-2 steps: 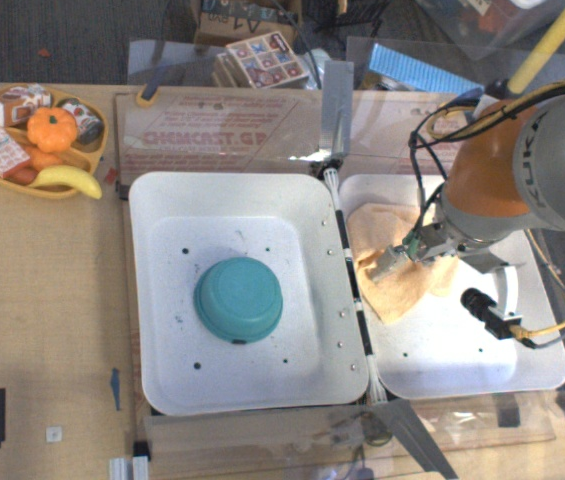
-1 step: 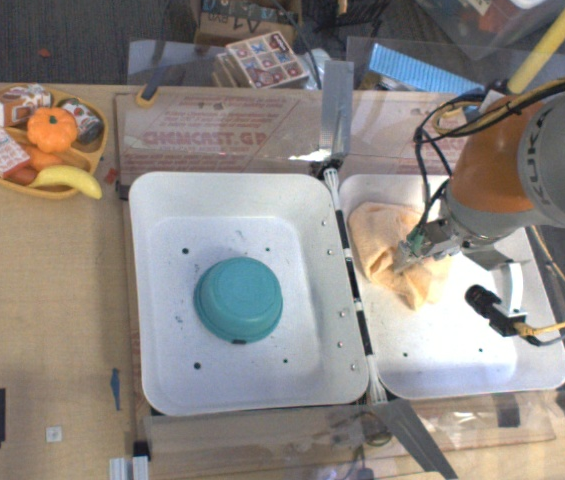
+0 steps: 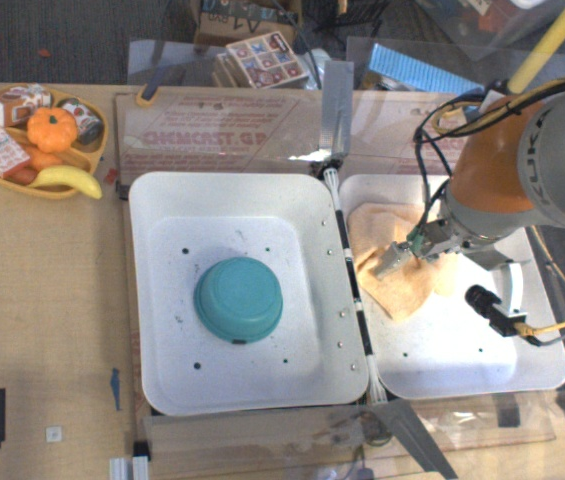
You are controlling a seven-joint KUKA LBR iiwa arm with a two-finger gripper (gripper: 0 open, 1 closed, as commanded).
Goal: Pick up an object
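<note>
A teal bowl (image 3: 239, 299) lies upside down in the middle of the left bin (image 3: 162, 203). In the right bin (image 3: 522, 373) a tan cloth (image 3: 387, 243) is spread over the left part of the floor. My gripper (image 3: 394, 259) reaches in from the right and is down on the cloth near its middle. Its tip touches or presses the cloth. The wrist and the orange band rise behind it to the upper right.
A yellow dish (image 3: 32, 143) with toy fruit and small boxes sits on the bench at the far left. A metal divider (image 3: 337, 118) stands between the bins at the back. Boxes and clutter lie beyond the bench.
</note>
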